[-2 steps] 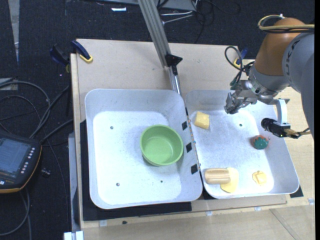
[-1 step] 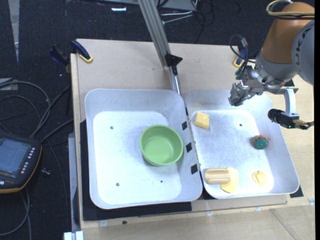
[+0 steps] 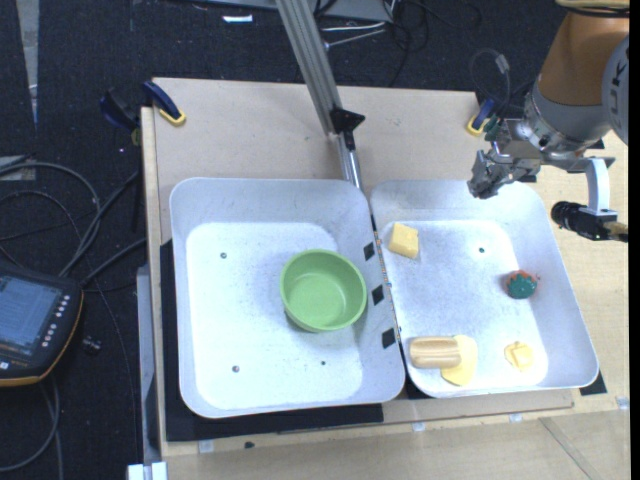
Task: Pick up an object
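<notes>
Nearest the lens, along the front rim of the right bin [image 3: 575,313], lie a tan bun-shaped piece [image 3: 434,352] resting against a flat yellow piece [image 3: 461,371], with a small yellow item [image 3: 518,354] just beside them toward 3 o'clock. A teal ball with a red spot [image 3: 520,285] sits near that bin's right wall, well apart from the others. A yellow wedge [image 3: 403,240] lies at the bin's 10 o'clock corner, close to the divide between bins. The middle of the right bin floor is bare, giving open room between these items.

The left bin [image 3: 200,268] holds one green bowl [image 3: 323,289], upright, right of its centre; wide bare floor lies to its 9 o'clock side.

The gripper [image 3: 487,182] hangs over the back rim of the right bin at about 1 o'clock, clear of every object. The wedge lies toward 8 o'clock from it, the ball toward 5 o'clock, both well apart. Its dark fingers blur against each other; whether they are spread or closed cannot be told, though nothing appears to be carried.

A blue-and-yellow clamp [image 3: 483,119] grips the bench edge just behind the gripper.
</notes>
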`<state>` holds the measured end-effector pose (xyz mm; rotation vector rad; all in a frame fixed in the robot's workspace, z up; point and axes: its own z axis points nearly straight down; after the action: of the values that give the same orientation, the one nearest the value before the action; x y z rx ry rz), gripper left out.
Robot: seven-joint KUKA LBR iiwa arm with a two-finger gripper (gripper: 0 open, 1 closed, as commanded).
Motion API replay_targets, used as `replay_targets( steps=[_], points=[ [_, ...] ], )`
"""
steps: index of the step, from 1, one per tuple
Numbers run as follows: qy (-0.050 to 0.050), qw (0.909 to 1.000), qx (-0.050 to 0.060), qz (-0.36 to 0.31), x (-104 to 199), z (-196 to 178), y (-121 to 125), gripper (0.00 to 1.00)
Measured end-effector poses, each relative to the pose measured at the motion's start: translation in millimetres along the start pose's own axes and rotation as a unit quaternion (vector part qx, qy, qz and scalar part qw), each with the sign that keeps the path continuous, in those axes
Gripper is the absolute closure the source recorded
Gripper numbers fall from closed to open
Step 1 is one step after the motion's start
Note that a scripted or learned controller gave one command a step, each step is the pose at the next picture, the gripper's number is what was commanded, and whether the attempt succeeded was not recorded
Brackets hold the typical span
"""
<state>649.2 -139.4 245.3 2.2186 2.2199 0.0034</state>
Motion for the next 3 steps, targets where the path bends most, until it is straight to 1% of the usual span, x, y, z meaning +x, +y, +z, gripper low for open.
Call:
replay_targets(
  steps=[1, 2, 3],
  points=[
    [0.001, 1.0, 0.001, -0.002, 59, -6, -9, 1.0],
    [0.001, 1.0, 0.002, -0.002, 108, 7, -20, 1.0],
    [0.001, 1.0, 0.002, -0.002, 162, 0, -38, 1.0]
  ],
)
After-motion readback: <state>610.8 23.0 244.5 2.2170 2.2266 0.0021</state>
